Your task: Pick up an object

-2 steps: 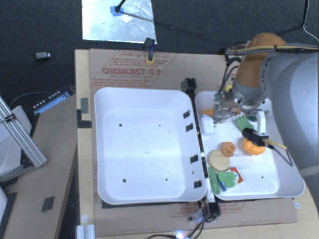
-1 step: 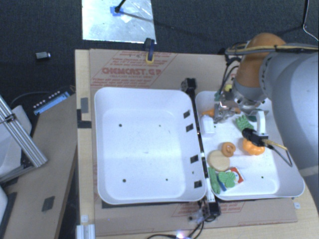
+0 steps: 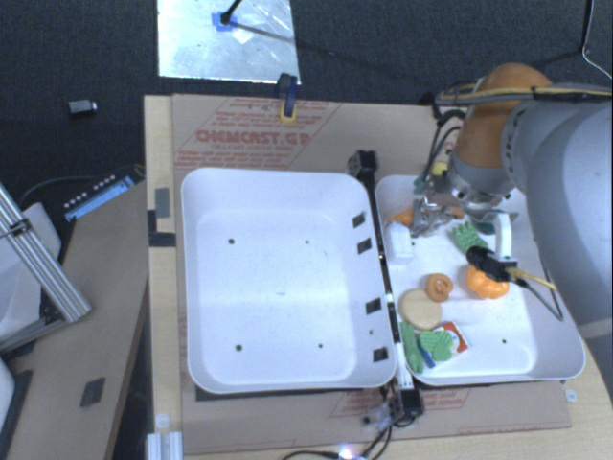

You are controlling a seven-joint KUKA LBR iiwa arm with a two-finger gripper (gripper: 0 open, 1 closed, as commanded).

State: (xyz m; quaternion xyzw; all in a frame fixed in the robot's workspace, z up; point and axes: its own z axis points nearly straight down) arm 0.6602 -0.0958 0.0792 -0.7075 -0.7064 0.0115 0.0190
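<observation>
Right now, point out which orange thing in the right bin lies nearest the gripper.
The small orange piece just above the white block, right beside the gripper. The orange ring and the orange ball sit farther off.

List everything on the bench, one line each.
left bin: one, white, view's left
right bin: one, white, beside it
block: one, white, right bin, by left wall
ring: one, orange, right bin middle
disc: one, tan, beside the ring
round piece: one, orange, right of ring
small piece: one, green, beside gripper
packet: one, green-red-white, right bin's near-left corner
clamp: one, yellow-blue, beyond the bins
arm: one, grey, from the right
gripper: one, metallic, over right bin's far end
</observation>
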